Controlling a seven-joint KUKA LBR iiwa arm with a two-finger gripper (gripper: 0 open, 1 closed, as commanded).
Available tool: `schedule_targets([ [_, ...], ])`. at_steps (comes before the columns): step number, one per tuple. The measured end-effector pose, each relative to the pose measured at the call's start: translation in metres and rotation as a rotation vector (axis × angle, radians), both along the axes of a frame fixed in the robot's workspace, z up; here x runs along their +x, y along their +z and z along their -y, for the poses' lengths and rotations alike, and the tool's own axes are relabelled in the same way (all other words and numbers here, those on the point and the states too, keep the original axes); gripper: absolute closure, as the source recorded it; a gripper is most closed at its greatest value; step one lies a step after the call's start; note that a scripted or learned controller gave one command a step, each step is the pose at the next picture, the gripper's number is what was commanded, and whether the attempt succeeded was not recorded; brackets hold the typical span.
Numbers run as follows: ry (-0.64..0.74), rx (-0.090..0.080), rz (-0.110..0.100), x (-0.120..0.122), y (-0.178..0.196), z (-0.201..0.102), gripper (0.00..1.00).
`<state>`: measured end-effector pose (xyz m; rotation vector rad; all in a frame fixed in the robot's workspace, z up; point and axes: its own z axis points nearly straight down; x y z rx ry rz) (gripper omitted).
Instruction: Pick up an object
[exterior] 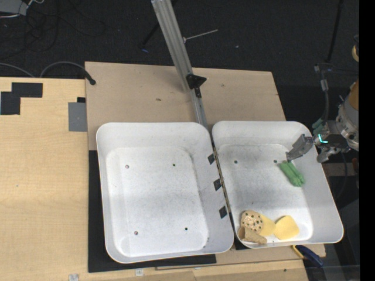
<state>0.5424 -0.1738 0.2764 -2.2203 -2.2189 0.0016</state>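
A green oblong object lies in the right bin, near its right wall. My gripper hovers over that bin's right rim, just above and to the right of the green object, apart from it. Its two fingers stand open with nothing between them; one grey finger points down toward the green object's upper end. At the bin's front edge lie a yellow lump and a speckled tan piece, touching each other.
The left bin sits beside the right one, with small black clips on the shared rim. A slanted metal rail rises behind the bins. Wooden bench surface extends left.
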Motion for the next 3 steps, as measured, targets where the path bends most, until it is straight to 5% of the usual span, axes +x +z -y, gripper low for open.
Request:
schedule_targets([
  [3, 0.0, 0.002, -0.007, 0.002, -0.182, -0.001, 0.0],
])
